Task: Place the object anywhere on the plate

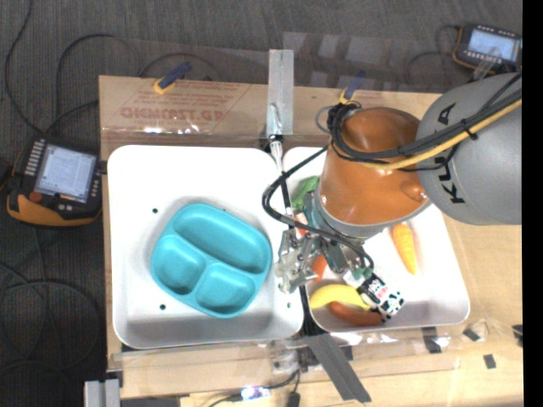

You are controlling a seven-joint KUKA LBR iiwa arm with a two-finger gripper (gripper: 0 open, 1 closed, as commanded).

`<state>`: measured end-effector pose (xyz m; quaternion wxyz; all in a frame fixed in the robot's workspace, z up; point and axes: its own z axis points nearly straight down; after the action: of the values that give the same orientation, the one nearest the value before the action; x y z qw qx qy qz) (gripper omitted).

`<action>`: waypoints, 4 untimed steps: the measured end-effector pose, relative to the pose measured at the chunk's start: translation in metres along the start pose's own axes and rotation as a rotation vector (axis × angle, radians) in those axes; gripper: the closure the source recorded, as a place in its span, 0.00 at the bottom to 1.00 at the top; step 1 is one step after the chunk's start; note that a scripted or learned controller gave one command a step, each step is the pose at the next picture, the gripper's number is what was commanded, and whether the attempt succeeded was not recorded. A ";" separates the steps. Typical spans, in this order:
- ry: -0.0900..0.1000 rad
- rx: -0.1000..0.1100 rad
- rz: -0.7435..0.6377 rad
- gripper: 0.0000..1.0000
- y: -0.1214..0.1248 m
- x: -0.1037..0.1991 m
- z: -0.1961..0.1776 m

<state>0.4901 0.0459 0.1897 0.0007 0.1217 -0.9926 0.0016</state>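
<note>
Arm (373, 176) masks right bin (443, 288); hand (293, 265) possibly empty.

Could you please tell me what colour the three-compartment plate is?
The plate is plain turquoise, clearest in the camera view.

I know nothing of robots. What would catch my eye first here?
The big grey arm with its orange band looms over the right bin, its gripper hanging low near the wall between the bins. In the left bin lies a bright teal three-compartment plate. Beside the arm in the right bin lie an orange carrot and a yellow banana.
</note>
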 end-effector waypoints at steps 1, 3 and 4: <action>-0.006 -0.001 0.030 1.00 0.020 -0.102 -0.040; -0.009 -0.002 0.030 1.00 0.020 -0.103 -0.049; -0.002 0.001 -0.097 1.00 0.030 -0.083 -0.035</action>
<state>0.5631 0.0950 0.2241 -0.0004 0.1695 -0.9855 0.0018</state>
